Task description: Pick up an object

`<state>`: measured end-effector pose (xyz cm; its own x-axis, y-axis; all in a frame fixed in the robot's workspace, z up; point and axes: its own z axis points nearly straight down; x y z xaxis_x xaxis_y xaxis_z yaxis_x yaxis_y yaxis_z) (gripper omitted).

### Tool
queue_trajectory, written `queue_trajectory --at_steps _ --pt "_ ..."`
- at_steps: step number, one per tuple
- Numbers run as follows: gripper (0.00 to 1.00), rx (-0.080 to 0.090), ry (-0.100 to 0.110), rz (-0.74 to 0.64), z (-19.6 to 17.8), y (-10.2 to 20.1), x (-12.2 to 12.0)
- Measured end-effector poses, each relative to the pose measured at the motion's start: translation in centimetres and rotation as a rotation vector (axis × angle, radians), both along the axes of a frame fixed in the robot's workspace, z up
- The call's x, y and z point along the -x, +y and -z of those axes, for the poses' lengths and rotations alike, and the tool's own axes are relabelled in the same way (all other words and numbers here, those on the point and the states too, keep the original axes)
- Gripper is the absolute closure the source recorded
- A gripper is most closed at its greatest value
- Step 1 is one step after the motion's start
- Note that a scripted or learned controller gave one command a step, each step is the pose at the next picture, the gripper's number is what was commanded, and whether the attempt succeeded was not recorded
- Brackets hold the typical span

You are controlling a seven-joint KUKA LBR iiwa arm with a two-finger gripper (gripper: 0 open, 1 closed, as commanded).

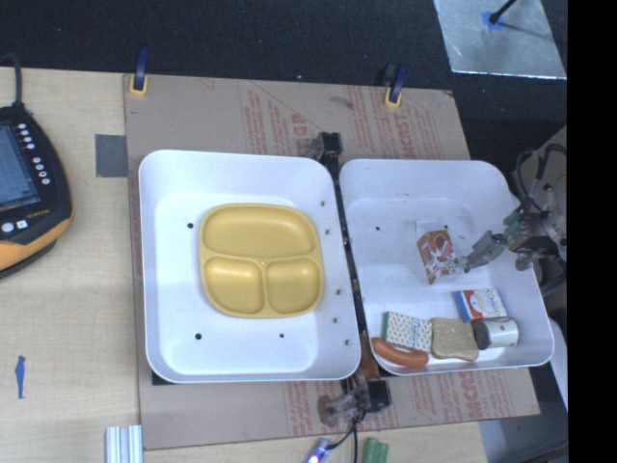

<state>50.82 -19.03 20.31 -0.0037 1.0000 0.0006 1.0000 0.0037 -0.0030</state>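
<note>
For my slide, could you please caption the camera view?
End effector beside snack packet in right bin; yellow tray in left bin.

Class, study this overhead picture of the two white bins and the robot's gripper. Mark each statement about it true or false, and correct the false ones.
1. The yellow divided plate lies in the left bin. True.
2. The sausage lies at the far edge of the right bin. False: it lies at that bin's near edge, beside a patterned packet.
3. The gripper is over the left bin. False: it is over the right bin, near a red and white packet.
4. The yellow divided plate has three compartments. True.
5. The sausage is clamped in the gripper. False: it lies in the bin, apart from the gripper.
</note>
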Motion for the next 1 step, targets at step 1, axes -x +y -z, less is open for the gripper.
queue_trajectory --at_steps 1 --pt "0.00 0.004 -0.017 -0.001 9.49 -1.06 -6.67"
